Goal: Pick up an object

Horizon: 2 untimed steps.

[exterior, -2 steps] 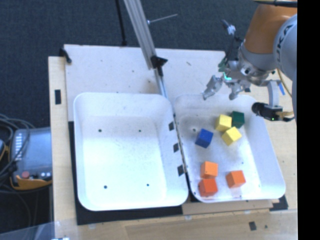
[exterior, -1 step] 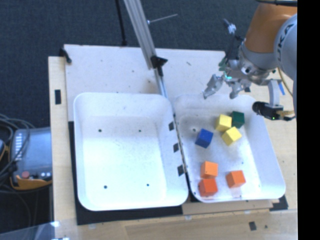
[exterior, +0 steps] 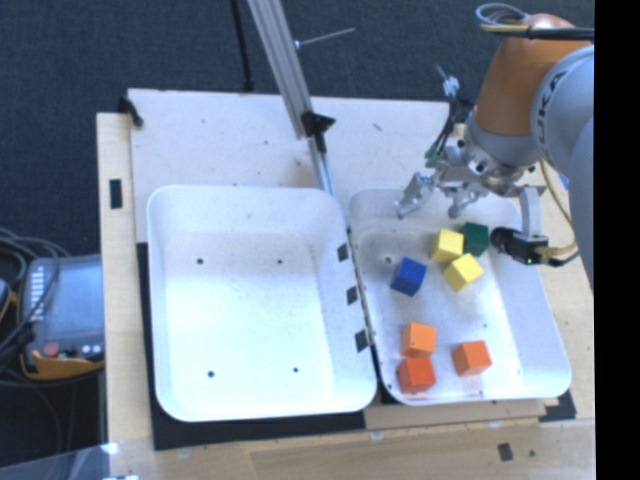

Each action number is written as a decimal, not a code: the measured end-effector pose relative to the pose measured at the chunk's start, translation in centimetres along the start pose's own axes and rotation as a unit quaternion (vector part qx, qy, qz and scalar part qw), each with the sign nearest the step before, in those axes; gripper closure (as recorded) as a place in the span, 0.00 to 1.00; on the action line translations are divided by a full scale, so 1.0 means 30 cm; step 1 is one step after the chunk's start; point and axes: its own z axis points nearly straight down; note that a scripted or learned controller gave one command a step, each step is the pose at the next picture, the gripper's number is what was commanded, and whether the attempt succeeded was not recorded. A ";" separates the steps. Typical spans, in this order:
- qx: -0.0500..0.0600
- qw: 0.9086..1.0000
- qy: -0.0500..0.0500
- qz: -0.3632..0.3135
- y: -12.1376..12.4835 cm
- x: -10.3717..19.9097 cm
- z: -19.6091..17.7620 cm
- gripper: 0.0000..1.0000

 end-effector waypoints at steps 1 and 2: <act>0.000 1.000 0.000 0.001 -0.026 0.008 0.197 0.00; -0.004 1.000 0.000 0.003 -0.021 0.005 0.265 0.00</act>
